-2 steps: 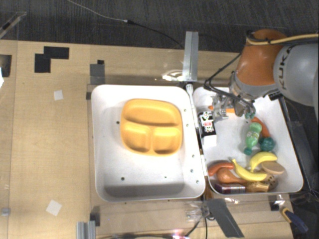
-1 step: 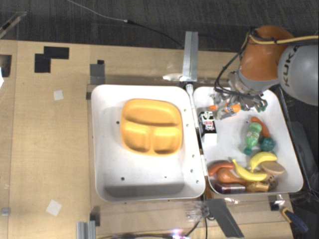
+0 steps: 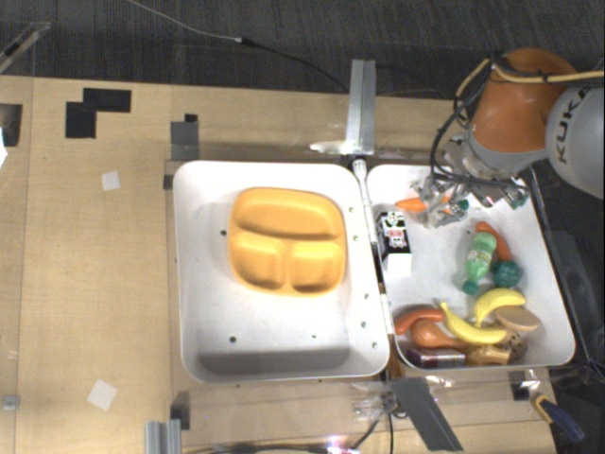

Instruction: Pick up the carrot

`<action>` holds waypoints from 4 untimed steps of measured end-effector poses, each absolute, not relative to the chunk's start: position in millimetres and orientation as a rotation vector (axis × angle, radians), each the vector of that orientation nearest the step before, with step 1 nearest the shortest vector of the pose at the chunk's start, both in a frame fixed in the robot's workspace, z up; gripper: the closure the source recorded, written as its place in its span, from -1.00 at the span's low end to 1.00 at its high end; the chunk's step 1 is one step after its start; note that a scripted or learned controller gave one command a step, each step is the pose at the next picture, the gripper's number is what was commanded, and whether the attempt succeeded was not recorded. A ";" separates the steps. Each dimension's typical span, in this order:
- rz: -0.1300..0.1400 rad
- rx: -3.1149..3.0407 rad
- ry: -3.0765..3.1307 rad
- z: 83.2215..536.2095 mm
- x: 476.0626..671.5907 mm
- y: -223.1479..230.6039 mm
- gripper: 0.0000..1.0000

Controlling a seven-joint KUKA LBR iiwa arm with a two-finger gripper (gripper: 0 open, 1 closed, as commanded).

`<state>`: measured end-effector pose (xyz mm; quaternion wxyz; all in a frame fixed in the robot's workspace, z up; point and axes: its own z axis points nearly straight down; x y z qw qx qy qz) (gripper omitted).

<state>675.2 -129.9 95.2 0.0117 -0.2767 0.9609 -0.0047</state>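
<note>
Carrot [image 3: 411, 203] lies just left of the jaws [image 3: 442, 206]; grip unclear, approach underway, next close and lift.

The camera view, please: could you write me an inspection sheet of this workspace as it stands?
Surface: wooden bench bearing two shallow white bins, left bin and right bin.
Job's things: small orange carrot lying in the right bin's upper left, beside the gripper.
Clutter: yellow divided plastic tray in the left bin; yellow banana, green bottle and other toy foods in the right bin.
Grippers: two-finger gripper low over the right bin, next to the carrot.
Cables: thin black cable across the dark floor.
Surroundings: dark carpet.
</note>
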 end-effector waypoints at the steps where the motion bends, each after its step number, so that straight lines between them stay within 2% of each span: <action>1: -0.004 -0.677 3.050 162.7 673.0 -86.7 1.00; 2: 0.000 -0.645 3.067 141.2 620.1 -90.6 1.00; 3: -0.012 -1.142 2.907 100.8 640.8 -96.4 1.00; 4: -0.021 -1.333 2.819 96.3 668.1 -92.2 1.00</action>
